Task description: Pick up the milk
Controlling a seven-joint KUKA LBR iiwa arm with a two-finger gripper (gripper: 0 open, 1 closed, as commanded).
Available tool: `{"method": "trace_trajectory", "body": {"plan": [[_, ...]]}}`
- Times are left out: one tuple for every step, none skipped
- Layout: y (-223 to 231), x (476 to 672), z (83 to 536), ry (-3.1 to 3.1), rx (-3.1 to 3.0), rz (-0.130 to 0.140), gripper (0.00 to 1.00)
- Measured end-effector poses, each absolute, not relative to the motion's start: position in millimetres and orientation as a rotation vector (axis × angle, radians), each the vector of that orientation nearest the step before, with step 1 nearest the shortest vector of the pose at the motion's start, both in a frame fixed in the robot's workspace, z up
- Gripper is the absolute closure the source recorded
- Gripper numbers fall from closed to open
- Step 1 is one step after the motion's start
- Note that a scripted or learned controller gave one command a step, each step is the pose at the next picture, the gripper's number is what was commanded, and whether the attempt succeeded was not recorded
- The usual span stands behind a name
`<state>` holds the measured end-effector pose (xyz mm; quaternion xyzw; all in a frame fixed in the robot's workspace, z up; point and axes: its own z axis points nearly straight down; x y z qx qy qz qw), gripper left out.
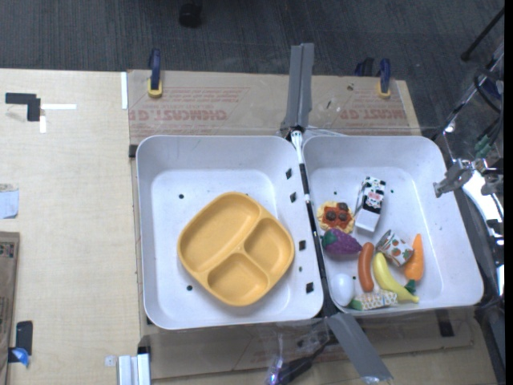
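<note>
- A grey strip (359, 358) is lying nearest the camera, slanting out from under the near corner where the two bins are meeting.
- Just beyond it, along the near wall of the right bin (449, 239), a white egg (343, 285) and a piece of corn (375, 300) are sitting side by side, with a banana (390, 279) curving just behind the corn.
- A red sausage (366, 266) is lying lengthwise beside the banana, an orange carrot (414, 257) is leaning at the banana's far end, and a small red-and-white can (393, 247) is tilting between them.
- A purple bunch of grapes (342, 244) is resting near the bin's left wall, with a yellow-and-red pizza slice (336, 215) just behind it.
- The milk (370, 204), a black-and-white cow-patterned carton, is lying in the middle of the right bin, just right of the pizza slice and apart from the other food.
- My claw (454, 180) is hanging at the right bin's right rim, well apart from the milk; I cannot tell how wide it is standing, nor whether it is touching the rim.
- The left bin (156, 215) is holding a yellow divided plate (235, 249), sitting turned at an angle.
</note>
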<state>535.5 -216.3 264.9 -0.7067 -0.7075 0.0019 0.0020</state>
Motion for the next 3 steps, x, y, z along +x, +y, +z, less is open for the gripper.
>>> {"method": "trace_trajectory", "body": {"plan": [[-171.6, 597.9, 116.7, -2.363, -2.079, -0.003, 0.00], [-137.0, 603.4, 232.3, -2.481, -1.926, 0.003, 0.00], [-131.0, 615.8, 100.7, -2.578, -1.795, 0.001, 0.00]]}}
